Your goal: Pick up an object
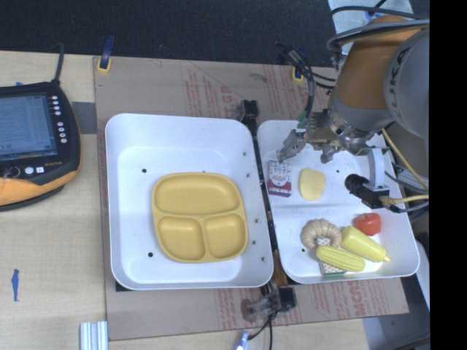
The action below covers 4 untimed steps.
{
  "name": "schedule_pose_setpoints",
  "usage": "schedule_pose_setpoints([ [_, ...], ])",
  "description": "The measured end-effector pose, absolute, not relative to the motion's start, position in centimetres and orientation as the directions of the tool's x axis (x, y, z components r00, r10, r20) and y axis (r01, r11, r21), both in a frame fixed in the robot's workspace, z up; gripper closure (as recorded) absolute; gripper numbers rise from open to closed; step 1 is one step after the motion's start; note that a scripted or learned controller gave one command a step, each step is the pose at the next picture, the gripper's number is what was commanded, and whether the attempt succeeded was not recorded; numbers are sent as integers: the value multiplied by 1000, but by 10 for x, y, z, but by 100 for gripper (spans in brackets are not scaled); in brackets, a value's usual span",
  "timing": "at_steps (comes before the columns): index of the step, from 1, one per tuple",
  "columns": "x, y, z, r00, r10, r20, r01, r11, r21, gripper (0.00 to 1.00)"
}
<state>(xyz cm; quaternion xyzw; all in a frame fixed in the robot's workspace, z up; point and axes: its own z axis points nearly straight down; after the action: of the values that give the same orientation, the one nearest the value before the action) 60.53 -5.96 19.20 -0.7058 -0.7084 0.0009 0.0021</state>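
Two bins (117, 195); hand (310, 141) above right bin, grip state unclear; carton (279, 179), yellow wedge (312, 184) just below.

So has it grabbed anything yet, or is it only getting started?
Nothing looks picked up yet. The tool hangs over the far end of the right bin, above the small red-and-white packet and the pale yellow piece, and both lie on the bin floor. The corn, the tomato and the yellow pepper also lie there. The whole grasp and lift remain.
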Motion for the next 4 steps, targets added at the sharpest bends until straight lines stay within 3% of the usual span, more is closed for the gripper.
schedule_pose_setpoints([
  [1, 620, -111, 133, -4, 1000, -1, 1000, 4, -6, 0],
  [2, 620, -133, 94, -5, 1000, -1, 1000, 5, -6, 0],
  [3, 611, -111, 94, 0, 1000, -15, 1000, 0, 5, 0],
  [4, 606, -116, 92, -5, 1000, -4, 1000, 5, -3, 0],
])
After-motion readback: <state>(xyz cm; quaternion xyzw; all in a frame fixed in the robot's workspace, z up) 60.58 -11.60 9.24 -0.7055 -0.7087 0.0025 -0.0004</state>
